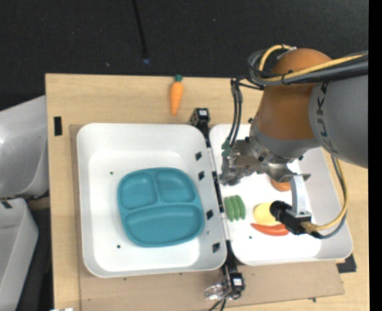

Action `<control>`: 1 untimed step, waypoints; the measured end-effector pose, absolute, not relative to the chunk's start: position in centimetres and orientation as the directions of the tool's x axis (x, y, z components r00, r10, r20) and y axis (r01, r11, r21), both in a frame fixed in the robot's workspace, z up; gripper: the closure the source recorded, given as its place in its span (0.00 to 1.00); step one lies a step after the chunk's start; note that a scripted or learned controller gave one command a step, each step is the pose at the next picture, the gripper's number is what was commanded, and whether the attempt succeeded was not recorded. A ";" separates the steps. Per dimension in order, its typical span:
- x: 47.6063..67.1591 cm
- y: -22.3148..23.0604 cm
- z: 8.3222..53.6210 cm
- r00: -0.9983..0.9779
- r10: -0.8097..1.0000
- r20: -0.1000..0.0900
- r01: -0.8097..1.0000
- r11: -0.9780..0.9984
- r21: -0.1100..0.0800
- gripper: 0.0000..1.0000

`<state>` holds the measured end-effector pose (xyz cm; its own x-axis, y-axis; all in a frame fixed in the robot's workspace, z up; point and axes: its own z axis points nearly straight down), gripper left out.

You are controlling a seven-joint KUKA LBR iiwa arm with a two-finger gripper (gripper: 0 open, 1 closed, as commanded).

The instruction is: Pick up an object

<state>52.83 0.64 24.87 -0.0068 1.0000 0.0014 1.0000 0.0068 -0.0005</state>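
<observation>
We see the arm (294,102) reaching in from 3 o'clock over the right bin (327,241); its end effector (233,170) hangs low at the bin's 9 o'clock side, close to the wall shared with the left bin (90,193); whether it is released or clenched we cannot tell, since the wrist hides it.

The likely targets lie at the bin's 6 o'clock: a green piece (234,207) just below the end effector, a yellow piece (262,211) beside it, and a red piece (270,229) touching the yellow one; an orange piece (281,186) peeks out under the wrist.

We judge the risks thus: a descent so near the wall may strike the rim or the clips along it; the green piece, small and close to the wall, may slide off instead of being caught; the yellow and red pieces touch, so a grab could nudge both and hold neither; the cable (327,222) looping near them could drag across them.

The blue tray (160,206) in the left bin and the carrot (176,94) on the table (113,92) at 12 o'clock lie well apart from the end effector.
</observation>
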 end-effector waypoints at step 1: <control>50.4 5.3 23.8 -0.006 1.000 0.001 1.000 0.006 -0.002 1.00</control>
